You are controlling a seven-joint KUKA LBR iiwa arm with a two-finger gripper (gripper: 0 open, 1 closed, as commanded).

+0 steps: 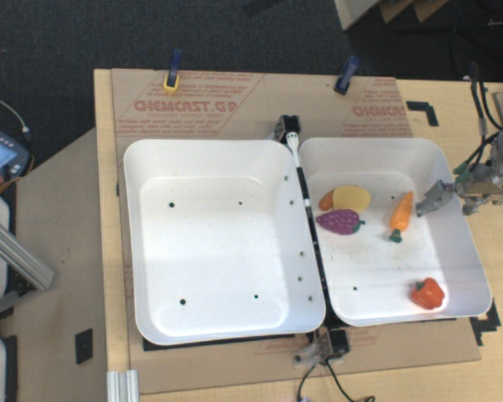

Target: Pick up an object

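The right bin (453, 249) holds several toy foods. An orange carrot (401, 213) lies upright near the middle right. A purple bunch of grapes (339, 221) sits left of it, below a yellow rounded piece (352, 197) with a small orange piece (325, 200) at its side. A red pepper (428, 293) rests near the front right corner. My gripper (430, 199) hangs over the bin's right side, just right of the carrot's top, with nothing seen in it.
The left bin (142, 224) stands beside the right one, parted by a black strip with a clamp (288, 127) at the back. Brown cardboard (235, 99) underlies both. Cables hang by the arm (486, 182) at the right.
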